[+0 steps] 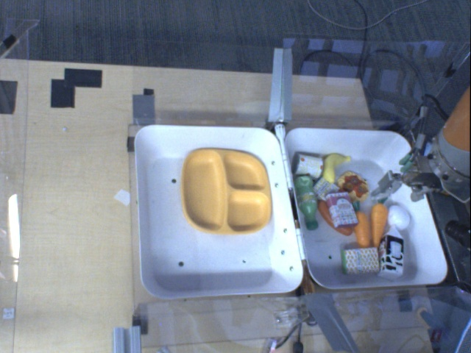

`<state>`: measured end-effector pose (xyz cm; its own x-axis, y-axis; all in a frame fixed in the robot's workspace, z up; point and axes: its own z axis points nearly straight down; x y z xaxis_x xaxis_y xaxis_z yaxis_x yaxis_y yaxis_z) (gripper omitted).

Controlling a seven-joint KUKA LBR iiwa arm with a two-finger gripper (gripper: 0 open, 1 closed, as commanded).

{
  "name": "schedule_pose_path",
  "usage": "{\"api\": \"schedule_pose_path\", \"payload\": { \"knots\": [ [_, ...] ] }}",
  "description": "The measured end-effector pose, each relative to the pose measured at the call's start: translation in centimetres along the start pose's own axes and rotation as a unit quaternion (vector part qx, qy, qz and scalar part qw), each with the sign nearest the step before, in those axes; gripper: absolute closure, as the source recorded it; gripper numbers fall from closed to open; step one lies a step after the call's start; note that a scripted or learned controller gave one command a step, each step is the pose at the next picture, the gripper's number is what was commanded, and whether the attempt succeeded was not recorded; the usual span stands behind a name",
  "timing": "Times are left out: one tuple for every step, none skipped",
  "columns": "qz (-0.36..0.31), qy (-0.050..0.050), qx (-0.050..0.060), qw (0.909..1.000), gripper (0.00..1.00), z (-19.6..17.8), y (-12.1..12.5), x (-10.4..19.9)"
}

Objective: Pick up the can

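Note:
The can (pixel 342 212), red with a pale label, lies on its side in the middle of the right bin (pixel 423 271). It rests among other items, with two orange carrots (pixel 370 225) touching its right side. My gripper (pixel 399 179) hangs over the right part of that bin, up and to the right of the can and apart from it. Nothing can be seen held in it. The grey arm with its orange band (pixel 456 134) comes in from the right edge.
Around the can lie a banana (pixel 335 166), a green bottle (pixel 306 201), a red and yellow packet (pixel 354 184), a white egg (pixel 398 217), a black and white carton (pixel 393 256) and a green box (pixel 360 260). The left bin (pixel 158 271) holds a yellow divided plate (pixel 224 190).

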<state>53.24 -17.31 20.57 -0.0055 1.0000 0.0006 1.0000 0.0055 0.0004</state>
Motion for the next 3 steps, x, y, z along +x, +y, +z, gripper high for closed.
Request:
{"api": "schedule_pose_path", "payload": {
  "knots": [
    [0.093, 0.0, -0.004, 0.9956, 0.0, 10.2, 7.2, 2.4],
    [0.155, -0.003, -0.014, 0.9877, 0.0, 10.9, 8.2, 7.2],
    [0.358, -0.001, 0.003, 0.9338, 0.0, 10.3, 13.7, 4.3]
  ]
}}
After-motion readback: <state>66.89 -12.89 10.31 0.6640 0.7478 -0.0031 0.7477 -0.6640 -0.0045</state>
